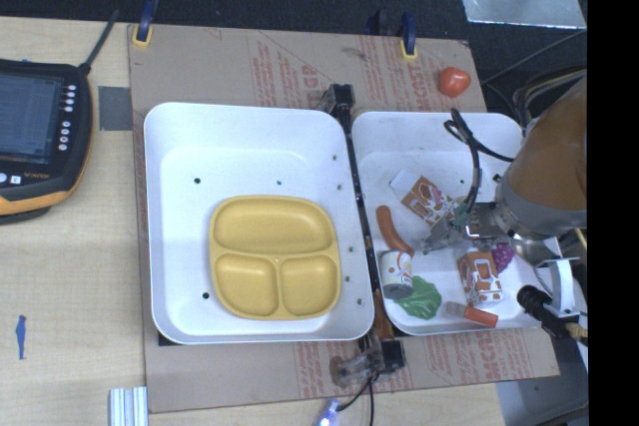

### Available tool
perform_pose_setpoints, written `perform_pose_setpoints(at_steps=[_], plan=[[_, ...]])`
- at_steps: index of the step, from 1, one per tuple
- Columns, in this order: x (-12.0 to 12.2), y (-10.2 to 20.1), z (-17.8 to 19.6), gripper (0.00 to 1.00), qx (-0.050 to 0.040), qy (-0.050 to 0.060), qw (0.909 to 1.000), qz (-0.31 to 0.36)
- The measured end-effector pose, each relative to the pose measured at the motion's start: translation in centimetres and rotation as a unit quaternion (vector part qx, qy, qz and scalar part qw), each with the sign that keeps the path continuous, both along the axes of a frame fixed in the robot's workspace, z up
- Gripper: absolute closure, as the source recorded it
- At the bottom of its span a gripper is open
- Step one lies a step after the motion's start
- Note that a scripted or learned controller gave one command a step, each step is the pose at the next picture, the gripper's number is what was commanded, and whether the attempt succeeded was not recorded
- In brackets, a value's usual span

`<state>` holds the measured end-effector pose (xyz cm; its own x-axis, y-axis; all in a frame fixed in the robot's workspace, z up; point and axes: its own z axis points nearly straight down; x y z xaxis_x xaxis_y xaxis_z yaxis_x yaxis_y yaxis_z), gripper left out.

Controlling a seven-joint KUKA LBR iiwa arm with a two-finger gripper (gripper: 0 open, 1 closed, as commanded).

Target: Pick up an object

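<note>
Two shallow white plastic bins side by side on brown cardboard. In the left bin (170,214), a smooth yellow tray (275,255) with three rounded compartments. In the right bin (399,130), a jumble: a glossy printed packet (426,200) toward the far side, a slim orange-brown sausage shape (393,228) by the left wall, a small cylindrical can (397,272) touching a crumpled green leaf-like piece (422,298), another printed packet (480,278) near the right. Gripper (446,230) low over the bin's middle, metallic, just beside the far packet; opening impossible to judge, nothing visibly held. Beyond the bin, a round red tomato-like ball (454,81).
</note>
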<state>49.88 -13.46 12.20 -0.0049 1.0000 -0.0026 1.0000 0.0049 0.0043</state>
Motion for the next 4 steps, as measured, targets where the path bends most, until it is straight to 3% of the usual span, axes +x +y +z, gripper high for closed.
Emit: perform_pose_setpoints(at_steps=[1, 2, 3, 4], plan=[[6.6, 1.3, -1.7, 0.00, -0.0032, -0.007, 1.0000, 0.001], [11.1, 2.8, -1.8, 0.00, -0.0043, -0.010, 0.9999, -0.001], [15.5, 1.5, -1.8, 0.00, -0.0016, 0.014, 0.9999, 0.004], [15.8, -6.5, 5.5, 0.00, 0.0005, 0.002, 1.0000, -0.001]])
